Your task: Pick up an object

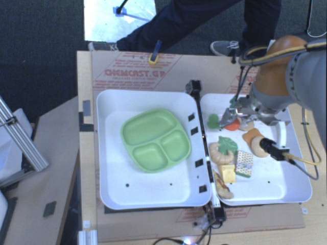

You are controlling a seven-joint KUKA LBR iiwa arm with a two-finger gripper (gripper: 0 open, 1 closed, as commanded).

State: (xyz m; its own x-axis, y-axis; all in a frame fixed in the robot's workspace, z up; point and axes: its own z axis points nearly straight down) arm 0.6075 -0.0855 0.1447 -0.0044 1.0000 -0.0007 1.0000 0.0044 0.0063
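Dark carpet floor [41, 40] at 10 o'clock – bright reflective sheet [102, 14] at 11. Person's dark trouser legs [204, 9], shoe [225, 47] at 12–1. Metal frame [18, 137] at 9.

Two white bins sit side by side on the bench. The left bin [110, 152] holds a green divided tray [156, 139], lying flat near its middle. The right bin [286, 188] holds a cluster of small toy food pieces [230, 160] along its left side, among them a green round piece [213, 120] and a yellow block [228, 173]. The arm [286, 70] reaches in from the right, and the gripper [234, 117] hangs low over the bin's upper part, just beside what looks like a red piece [233, 126].
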